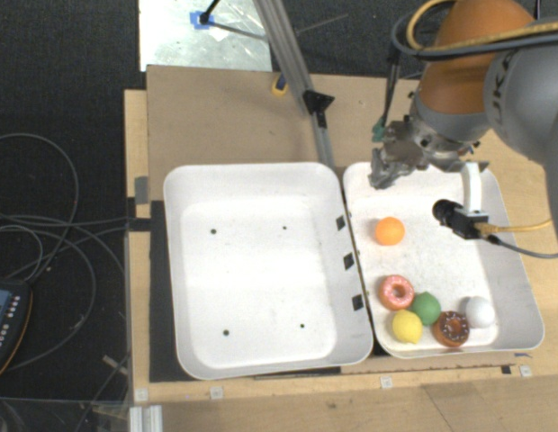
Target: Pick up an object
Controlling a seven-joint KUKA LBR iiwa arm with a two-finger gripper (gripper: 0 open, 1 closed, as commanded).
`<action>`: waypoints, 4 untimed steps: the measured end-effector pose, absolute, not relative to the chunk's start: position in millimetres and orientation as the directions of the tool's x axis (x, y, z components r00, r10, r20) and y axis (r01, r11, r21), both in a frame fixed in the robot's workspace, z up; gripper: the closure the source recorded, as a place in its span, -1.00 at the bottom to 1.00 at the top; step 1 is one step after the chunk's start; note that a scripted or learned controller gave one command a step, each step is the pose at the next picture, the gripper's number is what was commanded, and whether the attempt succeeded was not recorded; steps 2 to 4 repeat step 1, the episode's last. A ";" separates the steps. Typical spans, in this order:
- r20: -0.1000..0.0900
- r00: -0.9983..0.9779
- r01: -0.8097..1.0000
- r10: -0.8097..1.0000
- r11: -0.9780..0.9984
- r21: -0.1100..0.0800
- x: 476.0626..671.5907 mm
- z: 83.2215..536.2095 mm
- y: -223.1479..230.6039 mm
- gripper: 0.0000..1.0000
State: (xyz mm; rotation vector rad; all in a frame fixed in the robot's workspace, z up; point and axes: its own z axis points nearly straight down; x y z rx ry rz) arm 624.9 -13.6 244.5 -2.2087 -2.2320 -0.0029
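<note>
So, end effector [384, 176] hovering at the far end of the right bin [522, 313], holding nothing; can't tell how far open. Probably lined up for the orange ball [389, 231] just below. Huddled in the near corner: pink donut [397, 291], green ball [427, 307], lemon [407, 327], chocolate donut [452, 328], white ball [480, 311].

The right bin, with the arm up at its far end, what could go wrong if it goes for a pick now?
1. The pink donut, green ball, yellow lemon, chocolate donut and white ball crowd the near corner; a grab there may nudge neighbours or catch two.
2. The orange ball sits alone and could roll away if touched off-centre.
3. The gripper hangs near the right bin's far wall and might clip it.
</note>
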 end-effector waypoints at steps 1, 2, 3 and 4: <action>0.003 -0.011 1.000 1.000 0.011 0.001 623.6 238.6 46.0 1.00; 0.003 -0.011 1.000 1.000 0.011 0.001 623.6 238.6 46.0 1.00; 0.003 -0.011 1.000 1.000 0.011 0.001 623.6 238.6 46.0 1.00; 0.003 -0.011 1.000 1.000 0.011 0.001 623.6 238.6 46.0 1.00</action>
